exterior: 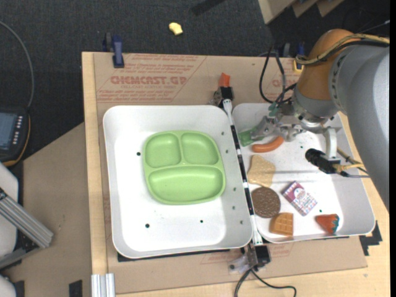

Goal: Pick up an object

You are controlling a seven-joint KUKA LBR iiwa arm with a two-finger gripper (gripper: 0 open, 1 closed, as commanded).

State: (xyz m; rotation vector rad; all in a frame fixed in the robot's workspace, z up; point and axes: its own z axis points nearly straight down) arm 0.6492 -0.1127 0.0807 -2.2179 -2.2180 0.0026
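My gripper (276,127) hangs low over the far left part of the right bin (356,193), just above an orange-red sausage (269,145). A green piece (246,136) lies by the sausage's left end, against the bin's left wall. Nearer the front lie a tan bread slice (262,170), a round brown cookie (265,202), a small waffle (282,223), a pink and purple packet (299,198) and a red and teal piece (328,221). I see nothing held between the gripper and the bin floor.
The left bin (124,221) holds a green divided plate (183,167). A black divider with clamps (224,94) runs between the bins. The grey arm (365,98) covers the right bin's far right corner. A small yellow object (176,28) lies on the dark floor beyond the bench.
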